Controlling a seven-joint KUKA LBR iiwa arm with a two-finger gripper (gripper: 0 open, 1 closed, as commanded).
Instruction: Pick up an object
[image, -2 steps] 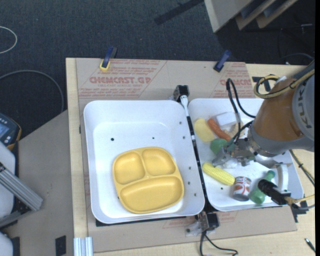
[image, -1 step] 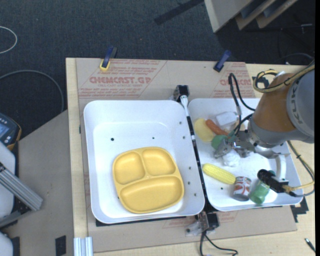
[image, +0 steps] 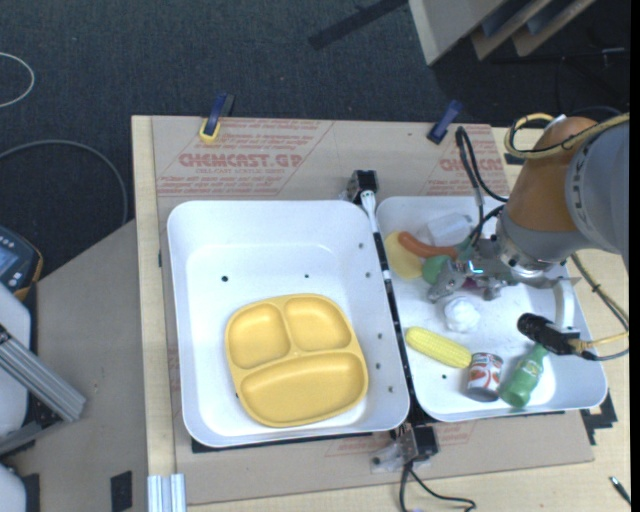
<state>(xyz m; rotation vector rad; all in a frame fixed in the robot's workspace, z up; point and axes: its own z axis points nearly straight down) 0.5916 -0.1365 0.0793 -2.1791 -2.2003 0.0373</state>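
- The table (image: 300, 165) carries two shallow white bins side by side, their inner rims touching.
- The left bin (image: 200, 240) holds a yellow plate (image: 295, 358) with three compartments, lying flat toward the bin's near side.
- The right bin (image: 590, 385) holds all the loose things that could be picked up.
- Along its near side lie a corn cob (image: 437, 347), a small can (image: 484, 375) tipped on its side, and a green bottle (image: 523, 378) leaning against the can.
- Toward its far left corner an orange-red sausage shape (image: 416, 243) rests above a yellow fruit (image: 403, 263). A green piece (image: 436, 268) sits just beside them.
- A crumpled clear wrapper (image: 447, 224) lies at the far side of the same bin.
- A white lump (image: 462, 314) sits in the middle of the right bin, between the corn cob and the green piece.
- Two clamps grip the table's far edge, a yellow-tipped clamp (image: 213, 118) over the left bin and a blue clamp (image: 445, 122) over the right one.
- The arm (image: 545, 195) reaches in from the right, its orange band over the far right of the right bin and its wrist pointing down and left.
- The fingers (image: 442, 289) look spread apart, with nothing seen between them.
- They hang low over the middle of the right bin, just above the white lump and right beside the green piece, which crowds their left side.
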